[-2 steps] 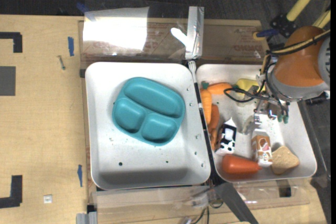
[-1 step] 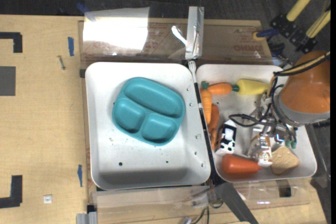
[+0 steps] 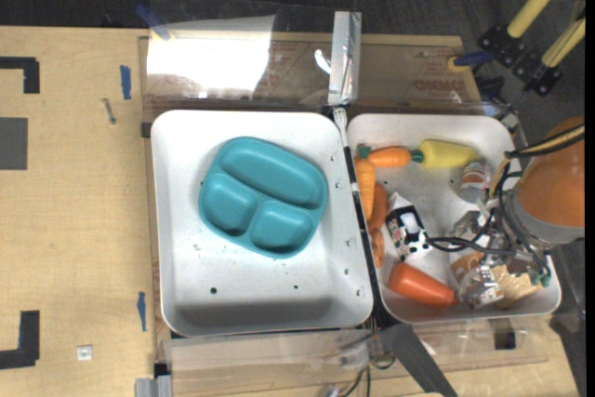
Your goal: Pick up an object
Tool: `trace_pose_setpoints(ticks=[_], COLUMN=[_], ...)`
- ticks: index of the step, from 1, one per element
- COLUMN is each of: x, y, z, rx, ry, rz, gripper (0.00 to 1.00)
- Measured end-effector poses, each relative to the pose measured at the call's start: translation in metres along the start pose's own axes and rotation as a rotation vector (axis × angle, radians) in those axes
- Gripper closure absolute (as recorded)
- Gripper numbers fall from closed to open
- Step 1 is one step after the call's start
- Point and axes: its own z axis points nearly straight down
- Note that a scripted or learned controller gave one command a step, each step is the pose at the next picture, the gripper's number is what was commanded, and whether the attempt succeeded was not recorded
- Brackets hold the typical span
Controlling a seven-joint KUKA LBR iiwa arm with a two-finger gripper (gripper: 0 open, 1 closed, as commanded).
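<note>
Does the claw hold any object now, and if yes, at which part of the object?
It cannot be told. The claw is low in the right bin, near the orange-red piece, amid cables and clutter, but nothing clearly sits between its tips.

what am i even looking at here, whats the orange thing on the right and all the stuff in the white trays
This is one camera fixed above a bench, looking down at a slant. The orange and grey shape at the right is a robot arm reaching in; its job is to pick up an object. Its gripper is down in the right bin, tangled among cables, so I cannot tell whether it holds anything.

Two shallow white bins sit side by side. The left bin holds a teal divided plate. The right bin holds toy food and small items: a yellow piece, a carrot near the back, another carrot along the left wall, an orange-red piece at the front, and a black-and-white toy.
</note>
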Motion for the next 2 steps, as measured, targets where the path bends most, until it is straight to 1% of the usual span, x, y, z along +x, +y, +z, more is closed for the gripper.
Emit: trace_pose_setpoints(ticks=[1,2], x=[-0.011,-0.015], y=[-0.029,-0.028], z=[0.000,-0.012], rx=[-0.002,0.000], ry=[0.003,-0.010], rz=[-0.426,-0.424], gripper=[0.00,1.00])
